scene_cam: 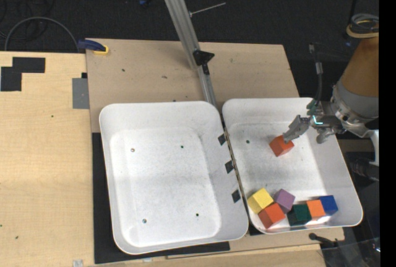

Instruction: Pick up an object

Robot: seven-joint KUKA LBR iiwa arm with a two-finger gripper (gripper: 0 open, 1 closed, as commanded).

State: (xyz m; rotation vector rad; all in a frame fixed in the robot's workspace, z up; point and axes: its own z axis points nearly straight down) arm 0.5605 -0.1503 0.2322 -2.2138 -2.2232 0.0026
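Illumination is uneven. The two white bins are the brightest surfaces; the left bin (162,173) shows a brighter band across its lower floor and a greyer zone above it. The right bin (281,117) is evenly lit, with a fine speckled grain visible on its floor. The bench (148,74) renders in medium tan without glare. The background above the bench is nearly black, and detail there is lost. Shadows are soft and short: a faint one lies beneath the red block (281,146). Focus is moderate; edges appear slightly soft throughout.
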